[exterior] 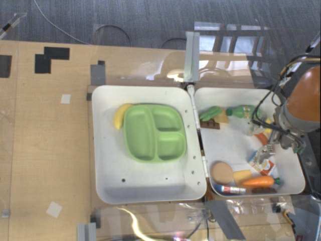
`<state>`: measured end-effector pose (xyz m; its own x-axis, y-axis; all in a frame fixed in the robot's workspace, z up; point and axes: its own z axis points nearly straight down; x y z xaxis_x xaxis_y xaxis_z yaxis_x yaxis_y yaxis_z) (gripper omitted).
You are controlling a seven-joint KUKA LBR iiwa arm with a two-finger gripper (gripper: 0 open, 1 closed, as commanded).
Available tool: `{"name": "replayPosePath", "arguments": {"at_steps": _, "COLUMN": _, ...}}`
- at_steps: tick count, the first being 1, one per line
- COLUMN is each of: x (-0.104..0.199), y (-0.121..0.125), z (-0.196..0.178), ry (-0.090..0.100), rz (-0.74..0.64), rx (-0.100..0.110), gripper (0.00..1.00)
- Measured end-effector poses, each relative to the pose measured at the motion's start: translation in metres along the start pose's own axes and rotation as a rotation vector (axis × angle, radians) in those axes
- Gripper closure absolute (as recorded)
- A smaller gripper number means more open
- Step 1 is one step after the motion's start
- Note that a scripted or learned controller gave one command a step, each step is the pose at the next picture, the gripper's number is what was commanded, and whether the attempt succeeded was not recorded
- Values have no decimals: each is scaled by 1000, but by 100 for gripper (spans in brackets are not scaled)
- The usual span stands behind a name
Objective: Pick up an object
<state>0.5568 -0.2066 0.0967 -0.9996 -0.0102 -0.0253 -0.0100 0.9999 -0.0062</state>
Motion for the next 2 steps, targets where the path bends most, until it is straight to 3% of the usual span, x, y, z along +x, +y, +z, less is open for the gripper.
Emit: {"name": "replayPosePath", "arguments": {"at_steps": 2, "x": -19, "y": -2, "z": 1, "ry": 7, "rz": 152, "rx": 1, "gripper": 0}}
